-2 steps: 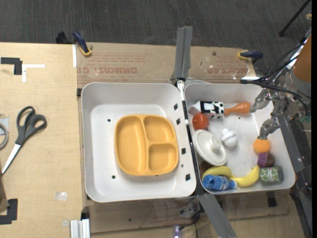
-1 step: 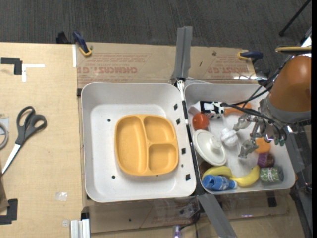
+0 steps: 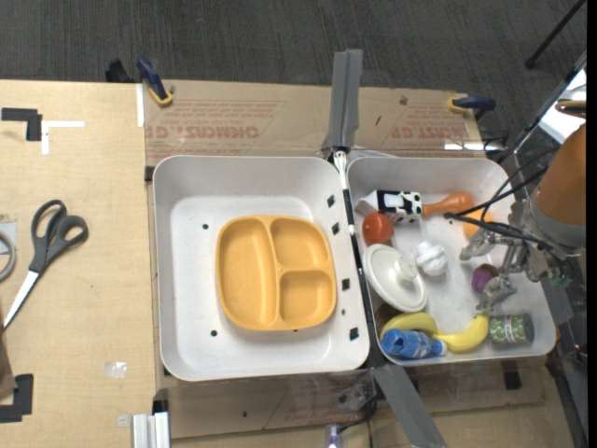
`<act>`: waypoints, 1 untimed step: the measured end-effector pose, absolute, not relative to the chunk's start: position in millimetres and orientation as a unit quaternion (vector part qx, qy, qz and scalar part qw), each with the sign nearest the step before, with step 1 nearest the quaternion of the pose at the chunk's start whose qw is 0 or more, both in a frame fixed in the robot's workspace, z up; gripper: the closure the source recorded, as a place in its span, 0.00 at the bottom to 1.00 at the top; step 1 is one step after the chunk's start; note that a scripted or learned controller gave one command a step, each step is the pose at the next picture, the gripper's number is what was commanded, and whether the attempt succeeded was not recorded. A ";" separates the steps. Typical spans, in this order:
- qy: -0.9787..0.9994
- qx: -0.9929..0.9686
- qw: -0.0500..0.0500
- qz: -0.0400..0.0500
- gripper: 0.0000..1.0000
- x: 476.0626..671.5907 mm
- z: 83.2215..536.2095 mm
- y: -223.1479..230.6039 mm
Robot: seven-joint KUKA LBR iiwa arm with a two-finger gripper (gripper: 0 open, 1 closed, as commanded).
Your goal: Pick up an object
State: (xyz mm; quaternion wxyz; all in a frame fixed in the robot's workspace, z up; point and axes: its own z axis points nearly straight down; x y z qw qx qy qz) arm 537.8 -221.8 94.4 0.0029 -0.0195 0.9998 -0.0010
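My gripper [image 3: 488,269] hangs over the right side of the right bin [image 3: 422,166], reaching in from the right edge. Its two metal fingers [image 3: 477,244] stand apart, so it is open. A small purple object [image 3: 483,277] lies on the bin floor in the gap between them, and I see neither finger touching it. Close to the gripper are a green can [image 3: 510,329] below it, a crumpled white object [image 3: 431,258] to its left and an orange piece [image 3: 451,203] above.
The right bin also holds a black-and-white cow toy [image 3: 399,203], a red ball [image 3: 377,228], a white round lid [image 3: 395,277], a banana [image 3: 450,330] and a blue object [image 3: 410,345]. A yellow divided plate [image 3: 276,272] lies in the left bin [image 3: 177,250]. Scissors [image 3: 45,241] rest on the bench.
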 end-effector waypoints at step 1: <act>0.999 -0.033 0.003 0.000 0.00 595.8 93.2 -141.2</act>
